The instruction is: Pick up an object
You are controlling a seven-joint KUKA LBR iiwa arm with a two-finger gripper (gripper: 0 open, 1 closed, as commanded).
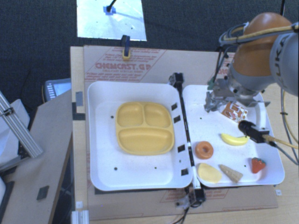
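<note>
The arm (261, 41) bends down over the right bin's (198, 97) far side. Its gripper (216, 101) sits low beside a red-and-white packet (233, 111); whether it is spread cannot be told.

Clearance: right bin crowded, left bin open around its tray.

Right bin (198, 97): donut (204, 150), banana (233, 139), strawberry (257, 164), wedge (231, 173) and yellow piece (209, 173) cluster at the near end; upper left floor is bare. Left bin (100, 139): yellow tray (142, 127) occupies the centre, margins free.
</note>
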